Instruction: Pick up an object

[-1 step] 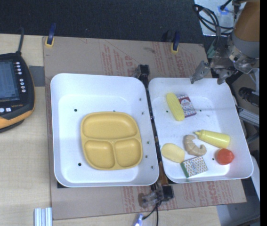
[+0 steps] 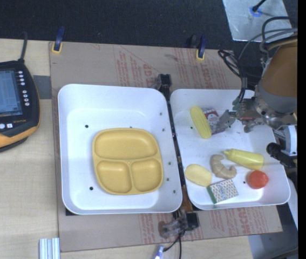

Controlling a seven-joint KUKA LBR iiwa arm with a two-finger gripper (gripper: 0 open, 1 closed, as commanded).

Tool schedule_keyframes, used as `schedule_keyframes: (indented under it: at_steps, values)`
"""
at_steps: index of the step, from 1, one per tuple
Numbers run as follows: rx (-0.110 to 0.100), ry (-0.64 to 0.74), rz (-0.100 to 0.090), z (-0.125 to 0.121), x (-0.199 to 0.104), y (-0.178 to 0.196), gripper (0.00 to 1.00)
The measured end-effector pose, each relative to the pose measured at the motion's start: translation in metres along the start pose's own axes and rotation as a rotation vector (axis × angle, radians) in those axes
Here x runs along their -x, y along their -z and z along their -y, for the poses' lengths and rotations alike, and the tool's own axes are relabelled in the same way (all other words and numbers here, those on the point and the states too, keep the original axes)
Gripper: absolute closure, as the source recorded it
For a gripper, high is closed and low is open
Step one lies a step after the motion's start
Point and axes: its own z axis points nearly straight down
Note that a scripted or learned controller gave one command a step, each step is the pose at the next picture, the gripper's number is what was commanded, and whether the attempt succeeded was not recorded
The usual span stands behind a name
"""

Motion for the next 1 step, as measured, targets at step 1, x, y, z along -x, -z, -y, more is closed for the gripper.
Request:
schedule_keyframes:
  at_steps: [1]
  values:
    - [0.001, 0.001, 0.001, -0.0554, -0.0250, -0.0723, 0.00]
